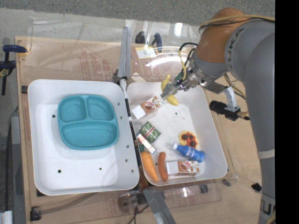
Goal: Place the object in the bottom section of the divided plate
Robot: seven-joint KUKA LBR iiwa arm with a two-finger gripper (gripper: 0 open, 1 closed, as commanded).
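Divided plate [88,128], teal, resting flat in the left bin [42,171], all three sections bare; bottom section the large one nearest the camera, two smaller sections behind it. Nothing delivered yet: transfer across to the plate still to do.

Pincer [169,93] low over the far part of the right bin [212,125], at a yellow banana-like object [169,91] that lies against its tip, one end above and one end below the fingers. Object apparently between the fingers, so pincer judged closed on it, though the blur at the tip leaves the grip uncertain. Whether the object is clear of the bin floor cannot be told.

Remaining in the right bin: a small snack packet [152,104] and white card just beside the pincer, a green packet [150,131], a tube [145,143], a carrot [149,167] and a sausage [162,166] side by side at the near wall, a pizza piece [187,137], a blue bottle [188,152] and a boxed item [188,167].

Edges: raised rims of the two bins meeting in a ridge [128,120] between object and plate, with a metal rail [123,55] running back from it; carry path judged to need lift above this ridge. Snack packet close enough to be nudged on the way out.

Open room: broad bare floor of the left bin around the plate on all sides; plate's own rim and inner dividers the last edges to clear before release.
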